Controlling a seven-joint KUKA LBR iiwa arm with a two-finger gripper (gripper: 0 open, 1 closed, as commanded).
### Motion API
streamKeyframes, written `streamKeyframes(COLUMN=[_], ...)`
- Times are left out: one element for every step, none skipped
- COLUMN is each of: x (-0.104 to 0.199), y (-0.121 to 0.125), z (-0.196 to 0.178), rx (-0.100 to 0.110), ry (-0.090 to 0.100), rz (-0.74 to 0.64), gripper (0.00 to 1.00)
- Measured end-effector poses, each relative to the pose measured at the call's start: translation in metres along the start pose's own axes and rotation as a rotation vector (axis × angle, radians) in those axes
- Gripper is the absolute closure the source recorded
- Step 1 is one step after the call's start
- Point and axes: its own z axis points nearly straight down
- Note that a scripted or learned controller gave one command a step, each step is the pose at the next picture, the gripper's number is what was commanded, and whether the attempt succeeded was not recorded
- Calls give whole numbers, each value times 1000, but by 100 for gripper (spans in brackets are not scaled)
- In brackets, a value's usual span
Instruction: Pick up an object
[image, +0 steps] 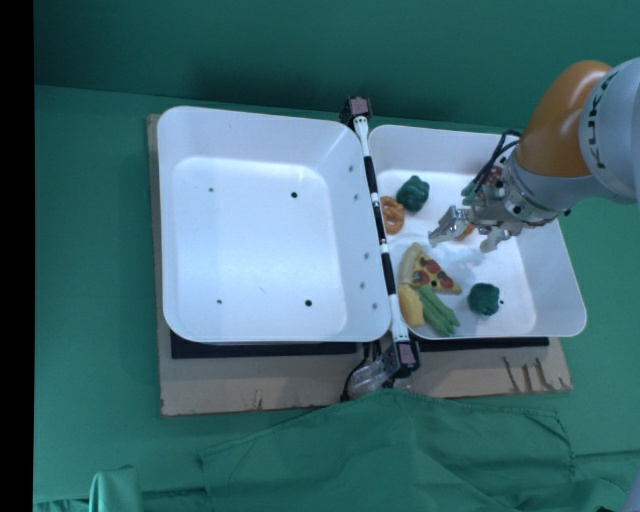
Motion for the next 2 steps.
streamKeyframes(x=[8,0], y=[-31,-19], z=[11,12], rx=[-20,-9], ry=[-7,0], rz=[2,-1], gripper=[0,0])
